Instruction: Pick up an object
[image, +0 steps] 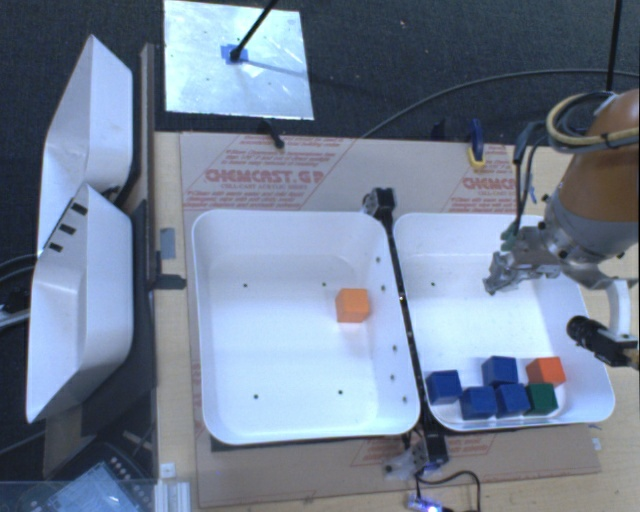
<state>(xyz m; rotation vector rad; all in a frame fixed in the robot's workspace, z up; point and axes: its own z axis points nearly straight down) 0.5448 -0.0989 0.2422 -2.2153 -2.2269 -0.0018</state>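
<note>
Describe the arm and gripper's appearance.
The arm is rounded, with a grey body and a broad orange band above the wrist. Black and yellowish cables loop beside it. The gripper is a small grey metal two-finger unit.

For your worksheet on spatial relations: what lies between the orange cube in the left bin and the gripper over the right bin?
In the camera view, bare white bin floor, then the black divider between orange cube and gripper.
</note>
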